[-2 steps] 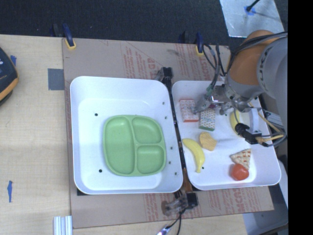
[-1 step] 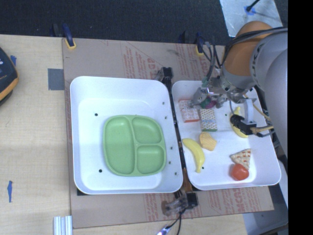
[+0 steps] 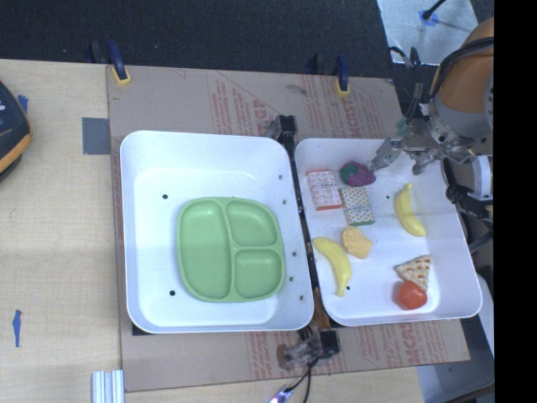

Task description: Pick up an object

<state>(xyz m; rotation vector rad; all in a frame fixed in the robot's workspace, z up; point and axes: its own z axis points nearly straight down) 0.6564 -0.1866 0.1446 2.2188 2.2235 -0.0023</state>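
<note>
Camera view has the gripper (image 3: 405, 153) hovering over the right bin (image 3: 453, 300), fingers apart and empty, seemingly approaching the purple toy (image 3: 358, 174); next comes lowering astride it.

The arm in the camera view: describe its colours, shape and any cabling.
The arm has a rounded orange band over a grey wrist section. Below it sits a metallic grey tool with thin finger parts. Dark cables loop beside the wrist on its right.
</note>
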